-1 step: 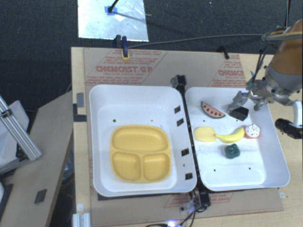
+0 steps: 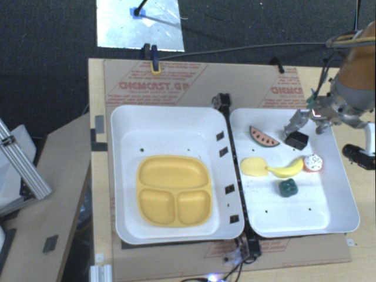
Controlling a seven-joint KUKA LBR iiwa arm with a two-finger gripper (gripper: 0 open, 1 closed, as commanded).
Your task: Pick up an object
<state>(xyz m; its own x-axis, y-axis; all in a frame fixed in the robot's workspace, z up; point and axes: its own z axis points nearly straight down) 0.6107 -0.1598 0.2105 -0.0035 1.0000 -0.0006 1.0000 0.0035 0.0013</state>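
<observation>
The right bin (image 2: 329, 216) holds a watermelon slice (image 2: 264, 137), a yellow banana (image 2: 286, 169) with a pale yellow piece (image 2: 254, 167) at its left end, a dark green object (image 2: 288, 187) and a small white and red round thing (image 2: 314, 163). My gripper (image 2: 308, 130) hangs over the bin's far right part, above and to the right of the watermelon slice. It is open, with one black fingertip (image 2: 296, 138) close to the bin floor and nothing between the fingers.
A yellow divided plate (image 2: 174, 190) lies in the left bin (image 2: 129, 128). A black ridge with clips (image 2: 230, 169) separates the two bins. A blue clamp (image 2: 154, 57) sits at the bench's far edge.
</observation>
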